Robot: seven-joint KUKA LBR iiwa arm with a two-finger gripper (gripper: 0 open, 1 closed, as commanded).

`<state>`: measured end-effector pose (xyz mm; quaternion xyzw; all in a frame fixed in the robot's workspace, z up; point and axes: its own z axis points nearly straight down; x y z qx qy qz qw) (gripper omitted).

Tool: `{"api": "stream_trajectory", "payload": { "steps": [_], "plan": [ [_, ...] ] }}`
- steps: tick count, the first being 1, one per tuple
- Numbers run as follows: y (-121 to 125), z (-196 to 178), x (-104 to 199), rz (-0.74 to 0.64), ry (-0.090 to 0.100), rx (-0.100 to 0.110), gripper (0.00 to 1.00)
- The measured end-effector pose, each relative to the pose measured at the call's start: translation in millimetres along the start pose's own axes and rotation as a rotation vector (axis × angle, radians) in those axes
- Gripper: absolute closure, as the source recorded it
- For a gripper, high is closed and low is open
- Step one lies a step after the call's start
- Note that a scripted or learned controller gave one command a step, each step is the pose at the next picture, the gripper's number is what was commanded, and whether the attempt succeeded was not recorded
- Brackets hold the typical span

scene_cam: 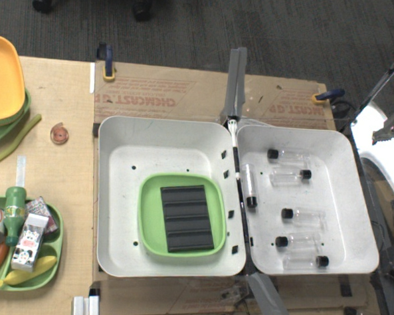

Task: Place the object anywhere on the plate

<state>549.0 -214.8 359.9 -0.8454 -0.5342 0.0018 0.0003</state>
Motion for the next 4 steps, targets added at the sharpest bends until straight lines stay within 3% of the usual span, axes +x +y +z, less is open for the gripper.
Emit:
{"api": "stream_trajectory", "payload": {
  "steps": [1, 2, 4],
  "plan": [
    [8, -25, 3, 0.066, 0.0, 0.0, 0.0],
    [-33, -81, -13, 0.196, 0.0, 0.0, 0.0],
    [-63, -80, -33, 0.492, 0.0, 0.003, 0.0]
  ]
}}
